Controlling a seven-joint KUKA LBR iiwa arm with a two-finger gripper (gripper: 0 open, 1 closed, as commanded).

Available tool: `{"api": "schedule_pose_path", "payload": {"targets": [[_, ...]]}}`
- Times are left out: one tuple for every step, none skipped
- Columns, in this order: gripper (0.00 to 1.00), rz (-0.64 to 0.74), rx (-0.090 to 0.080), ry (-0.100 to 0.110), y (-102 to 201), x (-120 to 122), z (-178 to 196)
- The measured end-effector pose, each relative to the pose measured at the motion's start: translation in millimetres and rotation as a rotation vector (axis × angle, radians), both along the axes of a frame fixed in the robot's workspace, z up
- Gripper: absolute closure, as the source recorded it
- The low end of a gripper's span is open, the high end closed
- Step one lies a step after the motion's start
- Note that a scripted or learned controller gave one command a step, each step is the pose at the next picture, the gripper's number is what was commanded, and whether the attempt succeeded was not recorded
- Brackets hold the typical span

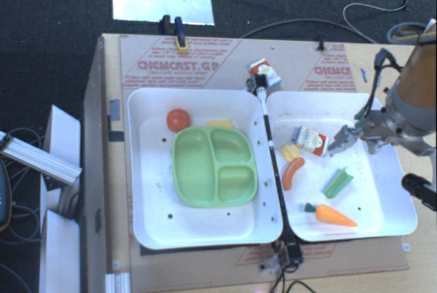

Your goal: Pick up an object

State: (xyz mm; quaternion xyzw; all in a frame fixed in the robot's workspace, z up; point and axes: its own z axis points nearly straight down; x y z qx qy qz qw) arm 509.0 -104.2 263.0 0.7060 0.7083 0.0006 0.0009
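Note:
The right bin [392, 220] holds several small objects. A white and orange carton [311, 140] lies near its back left. A yellow piece [291, 152] and a red sausage [292, 172] lie below it. A green block [338, 183] sits mid-bin, and an orange carrot [330, 215] lies near the front wall. My gripper [343, 139] hangs over the right bin, just right of the carton and above the green block. Nothing shows held in it.
The left bin [147, 216] carries a green divided plate [214, 166], a red tomato [178, 119] and a flat yellow piece [220, 124]. A second small carton [265, 73] stands on the bench behind the bins. The arm [415, 100] crosses the right bin's right side.

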Motion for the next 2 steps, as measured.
{"api": "schedule_pose_path", "payload": {"targets": [[0.0, -0.002, 0.001, 0.004, 10.7, -4.2, -128.7], [0.0, -0.001, 0.0, 0.001, 4.6, 85.0, -178.8]]}}
